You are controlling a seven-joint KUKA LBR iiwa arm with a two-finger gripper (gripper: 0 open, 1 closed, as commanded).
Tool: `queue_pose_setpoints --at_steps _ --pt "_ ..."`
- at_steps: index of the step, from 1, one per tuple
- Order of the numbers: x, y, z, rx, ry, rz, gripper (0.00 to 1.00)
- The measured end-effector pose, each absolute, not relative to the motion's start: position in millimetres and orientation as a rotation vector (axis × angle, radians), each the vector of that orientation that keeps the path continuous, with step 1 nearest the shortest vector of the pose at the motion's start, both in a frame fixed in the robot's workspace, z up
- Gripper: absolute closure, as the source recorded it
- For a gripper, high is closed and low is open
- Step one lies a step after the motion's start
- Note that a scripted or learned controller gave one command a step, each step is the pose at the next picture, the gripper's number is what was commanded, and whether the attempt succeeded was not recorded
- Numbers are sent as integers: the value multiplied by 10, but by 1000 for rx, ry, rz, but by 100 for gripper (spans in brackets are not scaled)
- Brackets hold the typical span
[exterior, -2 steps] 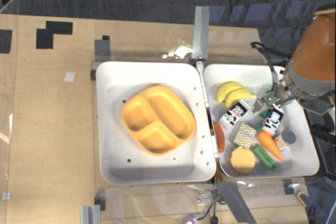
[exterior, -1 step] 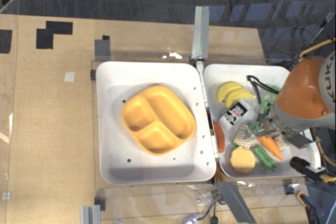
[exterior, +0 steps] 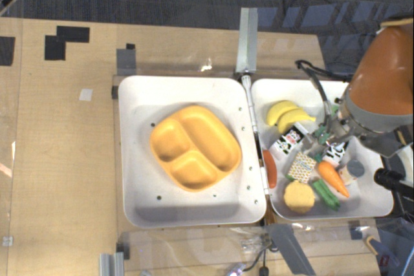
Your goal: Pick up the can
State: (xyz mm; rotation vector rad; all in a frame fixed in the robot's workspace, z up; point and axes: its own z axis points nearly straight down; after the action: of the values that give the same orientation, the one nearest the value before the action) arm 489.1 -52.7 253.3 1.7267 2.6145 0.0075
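The table (exterior: 58, 158) carries two shallow white bins side by side. The left bin (exterior: 139, 203) holds a yellow divided plate (exterior: 194, 147), three compartments, sitting about centre. The right bin (exterior: 375, 203) is crowded: bananas (exterior: 288, 114) at the top left, a black-and-white carton (exterior: 290, 141) just below them, a red item (exterior: 270, 168) against the left wall, a patterned packet (exterior: 301, 168), a yellow round piece (exterior: 299, 196), a green pepper-like thing (exterior: 325, 194), and a carrot (exterior: 333, 178) lying on a diagonal.

The grey arm with its orange band (exterior: 388, 68) reaches in from the right over the right bin, and the gripper (exterior: 325, 136) hangs low among the items, just above the packet and beside the carton. Whether the fingers are spread or pressed together I cannot tell; they are too small and tangled with clutter.

The can is hard to single out. My best guess is the grey round object (exterior: 355, 169) just right of the carrot, near the arm's shadow. If so, it seems to stand on end, long axis roughly vertical, round face up, though that is uncertain.

I judge the step to be the approach, with no grasp made. The next move calls for shifting right and lower over that object.
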Motion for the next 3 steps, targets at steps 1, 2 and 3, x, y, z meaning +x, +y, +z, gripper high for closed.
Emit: queue_pose_setpoints --at_steps 1,2,3 --pt "4883 -879 2926 1938 2464 5 100" --pt "4973 -1160 1063 1874 2497 17 100" --pt "4891 -145 2424 1726 2615 9 100"
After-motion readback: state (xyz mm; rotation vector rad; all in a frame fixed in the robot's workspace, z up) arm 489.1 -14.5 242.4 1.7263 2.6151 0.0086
